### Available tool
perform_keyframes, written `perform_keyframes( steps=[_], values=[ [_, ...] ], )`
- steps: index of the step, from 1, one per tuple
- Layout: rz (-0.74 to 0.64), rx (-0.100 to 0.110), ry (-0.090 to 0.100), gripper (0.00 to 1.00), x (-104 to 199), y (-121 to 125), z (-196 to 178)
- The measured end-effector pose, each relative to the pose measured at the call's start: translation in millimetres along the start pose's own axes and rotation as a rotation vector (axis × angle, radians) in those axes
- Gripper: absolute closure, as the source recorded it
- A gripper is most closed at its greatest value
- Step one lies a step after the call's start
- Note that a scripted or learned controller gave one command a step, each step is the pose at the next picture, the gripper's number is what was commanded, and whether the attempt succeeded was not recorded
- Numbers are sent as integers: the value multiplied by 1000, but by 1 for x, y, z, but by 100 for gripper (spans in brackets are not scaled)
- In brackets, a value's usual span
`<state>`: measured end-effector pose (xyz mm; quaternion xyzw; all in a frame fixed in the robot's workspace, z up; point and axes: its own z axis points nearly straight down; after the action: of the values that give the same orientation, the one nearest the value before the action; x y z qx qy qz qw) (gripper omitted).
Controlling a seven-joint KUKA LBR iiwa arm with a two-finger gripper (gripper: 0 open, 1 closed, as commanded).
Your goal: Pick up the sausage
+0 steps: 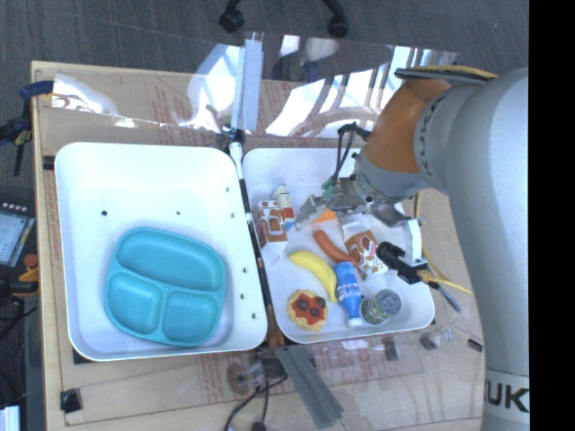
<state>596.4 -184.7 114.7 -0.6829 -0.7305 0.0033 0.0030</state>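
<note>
Nearest me, past the tart (pixel 307 309) and banana (pixel 314 271), I am lowering the gripper (pixel 316 208), fingers spread and empty, toward the sausage (pixel 330 245), needing to straddle it next.

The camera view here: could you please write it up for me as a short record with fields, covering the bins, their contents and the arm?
left bin: holds a blue divided tray
right bin: holds sausage, banana, blue bottle, small tart, round tin, two small cartons
sausage: lying flat, between banana and a carton, not gripped
arm: reaches in from the right, over the right bin
pincer: above the sausage's upper end, finger state unclear
</note>
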Motion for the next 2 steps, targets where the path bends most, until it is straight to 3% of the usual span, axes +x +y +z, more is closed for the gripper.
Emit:
perform_keyframes(
  steps=[1, 2],
  values=[
    [-44, -8, 0, 0, -2, -19, 22],
    [-49, -6, 0, 100, -2, -18, 12]
  ],
)
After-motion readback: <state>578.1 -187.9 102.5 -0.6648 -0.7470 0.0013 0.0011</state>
